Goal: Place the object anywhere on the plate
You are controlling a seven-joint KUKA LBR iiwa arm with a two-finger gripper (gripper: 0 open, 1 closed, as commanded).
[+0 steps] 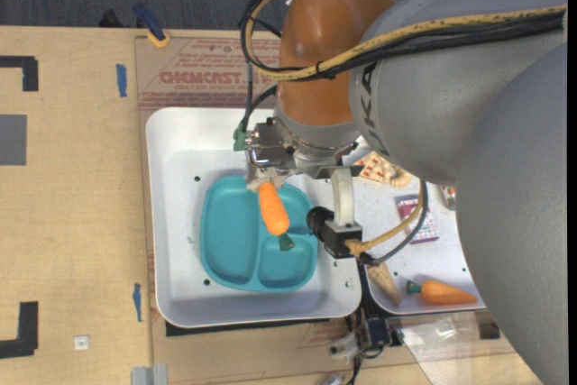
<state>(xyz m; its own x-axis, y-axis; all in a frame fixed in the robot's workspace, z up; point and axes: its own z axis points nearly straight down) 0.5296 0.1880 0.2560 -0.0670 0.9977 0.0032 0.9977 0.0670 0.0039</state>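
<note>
Carrot (273, 209) hanging just below gripper (264, 179), top end apparently pinched between fingers, though wrist hides most of the contact. Over plate (225, 239), about above divider ridge. Risks: thin grip on the tip, could slip early or swing; dropped onto ridge, may roll toward plate's right rim and out into bin (171, 194). Second carrot (444, 291) well off to the right, irrelevant.

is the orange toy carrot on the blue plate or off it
Cannot tell: the orange toy carrot overlaps the blue divided plate, hanging right below the gripper; resting or lifted is unclear.
</note>
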